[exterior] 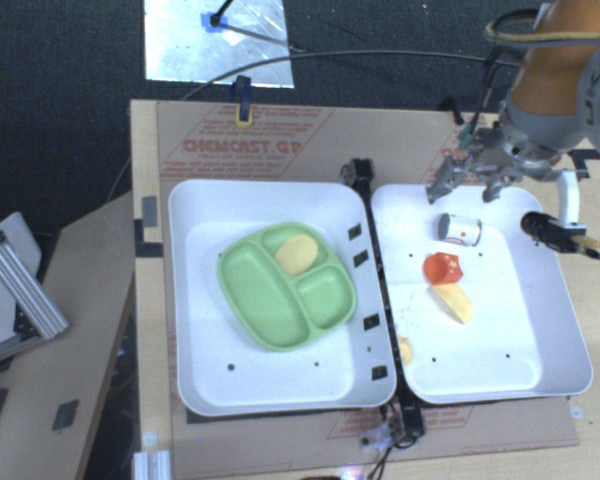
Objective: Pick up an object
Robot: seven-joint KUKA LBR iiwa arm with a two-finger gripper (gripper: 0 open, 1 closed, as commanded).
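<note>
Two shallow white bins of smooth moulded plastic with rounded corners sit side by side on a surface (280,138) covered by brown cardboard with faded red print. The left bin (210,368) carries a pale green tray (270,303), glossy, rounded and split into three compartments; a soft-looking yellow lump (298,254) lies in the upper small compartment. In the right bin (540,348) a small white cylinder (460,229) lies on its side near the far wall, with a red mark on its end that is too small to read. Nearer, a red chunky piece (442,267) sits just beside, perhaps touching, a pale yellow wedge (454,303). A small yellowish bit (405,349) at the bin's left wall is half hidden by the rim. The grey metal end effector (470,181) hangs over the far edge of the right bin, just above the white cylinder; its two fingers stand apart, with nothing between them. The arm's orange band (570,23) is rounded and shiny, and the arm is cut off at the frame's right side. A black, dark-tipped part (550,230) juts in beside it, its shape hard to make out.
</note>
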